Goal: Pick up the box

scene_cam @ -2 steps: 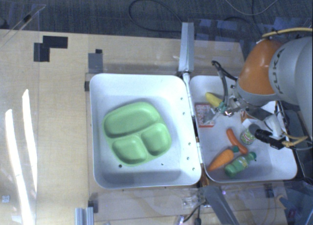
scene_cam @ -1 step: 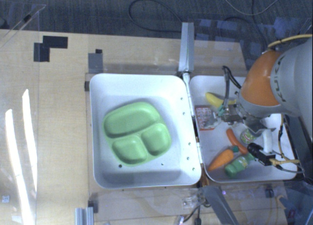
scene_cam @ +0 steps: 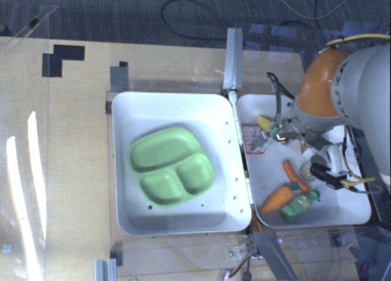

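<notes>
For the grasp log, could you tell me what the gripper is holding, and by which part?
It cannot be told: the gripper hangs over the box at the right bin's left edge.

The arm [scene_cam: 351, 84] hides part of the right bin [scene_cam: 317, 215] and its hand.

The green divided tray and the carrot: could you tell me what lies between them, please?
The camera view shows the two bins' meeting walls between green divided tray and carrot.
</notes>
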`<state>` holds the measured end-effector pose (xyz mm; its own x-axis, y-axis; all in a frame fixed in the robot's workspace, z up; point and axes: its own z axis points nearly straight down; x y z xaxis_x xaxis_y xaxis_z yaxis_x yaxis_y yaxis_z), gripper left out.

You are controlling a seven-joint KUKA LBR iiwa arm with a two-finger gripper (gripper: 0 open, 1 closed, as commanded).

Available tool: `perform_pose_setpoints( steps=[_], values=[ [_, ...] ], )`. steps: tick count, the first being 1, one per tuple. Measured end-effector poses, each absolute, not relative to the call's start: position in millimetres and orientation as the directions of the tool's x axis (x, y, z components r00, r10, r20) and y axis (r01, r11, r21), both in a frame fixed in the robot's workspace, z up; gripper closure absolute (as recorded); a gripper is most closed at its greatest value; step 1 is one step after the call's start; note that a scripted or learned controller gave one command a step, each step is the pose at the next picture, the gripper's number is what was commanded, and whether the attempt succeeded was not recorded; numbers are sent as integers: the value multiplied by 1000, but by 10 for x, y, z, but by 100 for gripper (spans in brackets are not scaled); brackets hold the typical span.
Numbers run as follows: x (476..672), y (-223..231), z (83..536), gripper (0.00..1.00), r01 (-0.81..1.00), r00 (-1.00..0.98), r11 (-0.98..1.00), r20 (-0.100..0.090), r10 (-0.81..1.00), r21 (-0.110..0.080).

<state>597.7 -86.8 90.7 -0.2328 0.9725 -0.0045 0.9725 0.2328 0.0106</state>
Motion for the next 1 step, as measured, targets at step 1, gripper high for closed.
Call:
perform_pose_setpoints(
  steps=[1],
  values=[
    [6314, -945, 905, 0, 992, -124, 124, -1, 992, 9]
  ],
)
